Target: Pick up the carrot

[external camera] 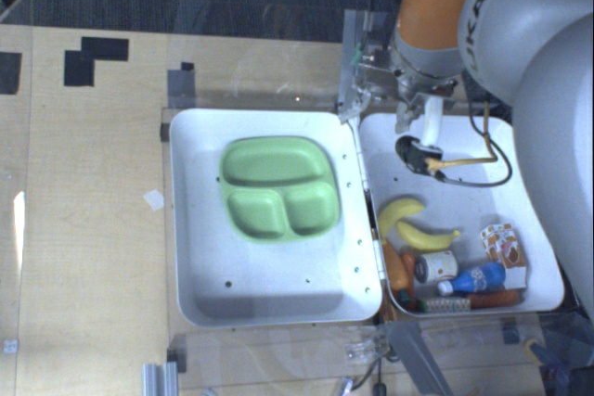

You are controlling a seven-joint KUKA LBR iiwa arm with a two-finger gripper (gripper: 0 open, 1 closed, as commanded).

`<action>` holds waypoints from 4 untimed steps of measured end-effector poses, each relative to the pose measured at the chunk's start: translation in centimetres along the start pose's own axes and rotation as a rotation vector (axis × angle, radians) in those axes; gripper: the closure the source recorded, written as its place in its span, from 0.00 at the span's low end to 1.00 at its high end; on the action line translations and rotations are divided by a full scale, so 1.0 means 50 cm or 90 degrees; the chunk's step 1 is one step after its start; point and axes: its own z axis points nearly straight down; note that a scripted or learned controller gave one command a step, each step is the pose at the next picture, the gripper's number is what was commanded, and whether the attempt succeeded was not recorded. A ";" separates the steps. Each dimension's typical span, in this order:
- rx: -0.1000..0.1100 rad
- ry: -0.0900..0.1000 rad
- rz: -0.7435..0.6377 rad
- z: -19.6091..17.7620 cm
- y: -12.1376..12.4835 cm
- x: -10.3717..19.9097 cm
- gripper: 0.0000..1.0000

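Hanging over the far end of the right bin (529,227), the gripper (406,112) points down from the orange-banded wrist; whether it is open or closed cannot be told from this slant, and nothing shows in its grasp. The carrot (397,270) lies well apart from the gripper, toward the near end of that bin, against the wall shared with the left bin (186,199). Between gripper and carrot rests a banana (418,224). Just beside the carrot, on the side away from that wall, lies a small can (434,267), then a blue bottle (478,279) and a printed packet (502,246). Across the wall from the gripper, a green divided tray (278,185) sits in the left bin.
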 end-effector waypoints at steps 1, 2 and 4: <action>-0.001 -0.001 0.157 -0.039 -0.012 -0.196 0.00; 0.002 -0.001 0.434 0.101 -0.231 -0.208 0.00; 0.000 -0.001 0.755 -0.051 -0.075 -0.234 0.00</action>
